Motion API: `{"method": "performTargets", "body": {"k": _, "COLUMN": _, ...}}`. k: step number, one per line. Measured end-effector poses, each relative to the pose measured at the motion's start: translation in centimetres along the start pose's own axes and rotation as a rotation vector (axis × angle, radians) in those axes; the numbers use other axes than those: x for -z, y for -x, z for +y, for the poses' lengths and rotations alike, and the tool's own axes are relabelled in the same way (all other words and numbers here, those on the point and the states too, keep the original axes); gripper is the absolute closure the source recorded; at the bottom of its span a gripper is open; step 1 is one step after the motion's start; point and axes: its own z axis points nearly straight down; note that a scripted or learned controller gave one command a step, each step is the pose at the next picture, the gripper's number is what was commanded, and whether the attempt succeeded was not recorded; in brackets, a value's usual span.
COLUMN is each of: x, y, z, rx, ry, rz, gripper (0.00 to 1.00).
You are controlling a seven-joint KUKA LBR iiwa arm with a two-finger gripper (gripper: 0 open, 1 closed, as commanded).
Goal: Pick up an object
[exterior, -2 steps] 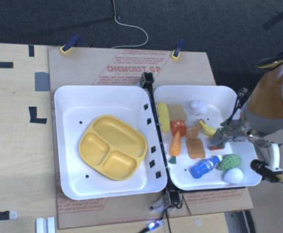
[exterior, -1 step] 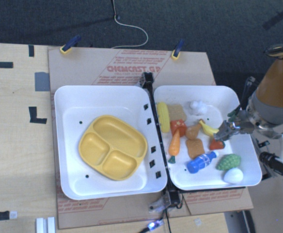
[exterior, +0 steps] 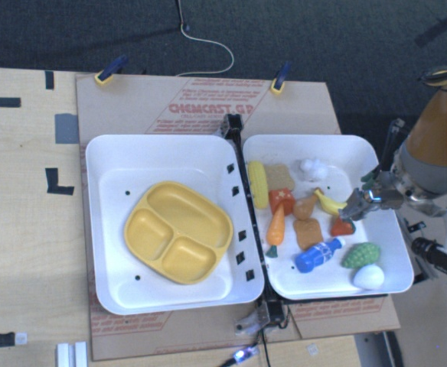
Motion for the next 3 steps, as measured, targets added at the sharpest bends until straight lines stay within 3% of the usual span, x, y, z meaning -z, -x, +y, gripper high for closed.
{"method": "performTargets", "body": {"k": 2, "x": -0.2, "y": -7.7, "z": 6.4, "rx": 0.004, "ry": -0.001, "rz": 0.000, "gripper": 1.00}}
{"method": "performTargets", "body": {"k": 3, "x": -0.4, "y": -13.0, "z": 9.3, "rx": 0.005, "ry": 0.000, "rz": 0.001, "gripper": 1.00}}
